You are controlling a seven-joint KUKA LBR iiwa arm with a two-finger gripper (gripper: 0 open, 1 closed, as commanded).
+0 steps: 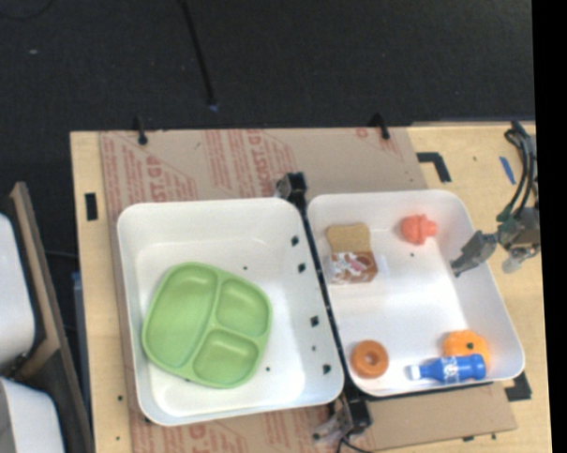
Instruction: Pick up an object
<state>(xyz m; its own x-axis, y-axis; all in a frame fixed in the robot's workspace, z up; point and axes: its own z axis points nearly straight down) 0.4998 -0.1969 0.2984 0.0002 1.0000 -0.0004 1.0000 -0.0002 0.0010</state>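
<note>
Toys lie in the right bin (483, 287), and any one of them could be the thing to pick up. A pink toy (417, 228) sits near the far wall. A tan block (348, 237) lies by the middle wall, with a small red and white packet (352, 266) touching its near side. An orange ring (369, 358) sits at the near left of that bin. A blue bottle (448, 369) lies on its side by the near wall, and an orange lump (464, 342) sits just behind it, touching it or almost.

The left bin (135, 274) holds a green plate (207, 325) with three parts, and nothing is on the plate.

The gripper (496, 249) is at the right edge of the right bin, over the rim. It is small and dark from where I stand, so I cannot tell how it is set. Nothing is in it that I can see.

I think the pick has not begun. The arm is at the side and no toy is close to it. Next it should choose one toy, move over it, and go straight down. The pink toy is the nearest and stands alone, so it looks like the easy one. The bottle and the lump are close together, and that could make a grab go wrong.
</note>
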